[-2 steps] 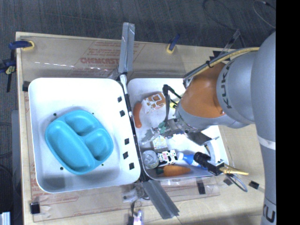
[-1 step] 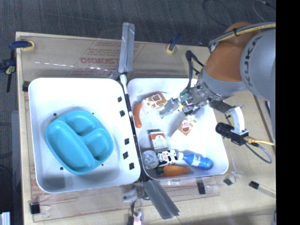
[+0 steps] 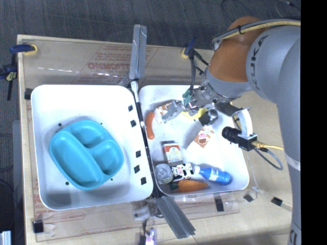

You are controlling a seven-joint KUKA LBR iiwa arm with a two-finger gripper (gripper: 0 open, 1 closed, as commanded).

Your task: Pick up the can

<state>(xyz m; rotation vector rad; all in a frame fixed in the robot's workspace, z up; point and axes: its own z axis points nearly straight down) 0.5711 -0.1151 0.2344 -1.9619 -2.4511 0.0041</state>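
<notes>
The arm comes in over the right bin (image 3: 240,160), and its gripper (image 3: 176,108) hangs over that bin's far end, just past the hot dog (image 3: 149,125) that lies along the left wall. The fingers point left and seem to pinch a small crumpled wrapper; how wide they stand I cannot tell, since the packet and the wrist clutter hide the tips.

The can (image 3: 163,173) sits at the near left corner of the right bin, upright, its silver top facing up, well apart from the gripper. A small carton (image 3: 172,152) stands just beyond it, a blue bottle (image 3: 212,175) lies beside it toward the right wall, and a carrot (image 3: 189,186) lies along the near wall.

In the left bin (image 3: 41,101) rests a blue divided tray (image 3: 86,152).
</notes>
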